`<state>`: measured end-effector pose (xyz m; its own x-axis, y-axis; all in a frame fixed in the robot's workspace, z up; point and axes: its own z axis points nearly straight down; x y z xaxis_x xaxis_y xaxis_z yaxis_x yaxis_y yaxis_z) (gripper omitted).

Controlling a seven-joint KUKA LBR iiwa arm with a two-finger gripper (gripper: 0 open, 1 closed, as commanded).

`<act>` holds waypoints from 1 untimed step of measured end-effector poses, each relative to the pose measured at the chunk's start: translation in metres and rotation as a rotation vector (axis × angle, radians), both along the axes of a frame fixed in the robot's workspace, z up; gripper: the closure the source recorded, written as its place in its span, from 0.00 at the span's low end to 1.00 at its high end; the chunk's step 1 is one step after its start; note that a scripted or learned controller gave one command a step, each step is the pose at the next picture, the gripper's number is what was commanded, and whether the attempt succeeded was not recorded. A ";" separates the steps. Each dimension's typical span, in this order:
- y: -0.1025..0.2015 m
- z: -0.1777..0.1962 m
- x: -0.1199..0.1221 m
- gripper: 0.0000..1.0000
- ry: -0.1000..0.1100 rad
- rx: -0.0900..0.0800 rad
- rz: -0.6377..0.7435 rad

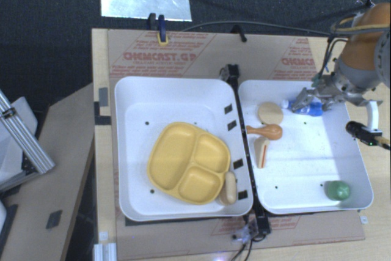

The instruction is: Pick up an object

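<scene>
Glossy yellow plastic tray point(189, 162), smooth white plastic bins point(131, 131), printed cardboard sheet point(183, 55)

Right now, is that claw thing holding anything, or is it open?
Gripper: low over the far end of the right bin, at a blue object. Whether it is open, shut or gripping cannot be told.

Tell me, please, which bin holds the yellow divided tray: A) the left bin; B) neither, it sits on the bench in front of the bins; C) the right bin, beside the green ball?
A: the yellow divided tray lies inside the left bin, while the green ball sits alone in the near corner of the right bin.
</scene>
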<state>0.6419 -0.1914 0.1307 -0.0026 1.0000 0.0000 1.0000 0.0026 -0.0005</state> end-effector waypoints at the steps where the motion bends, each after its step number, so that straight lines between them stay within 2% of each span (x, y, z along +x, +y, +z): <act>1: 0.000 0.014 0.002 1.00 -0.007 -0.002 0.002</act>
<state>0.6439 -0.1918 0.1447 -0.0042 1.0000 -0.0019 1.0000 0.0042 0.0062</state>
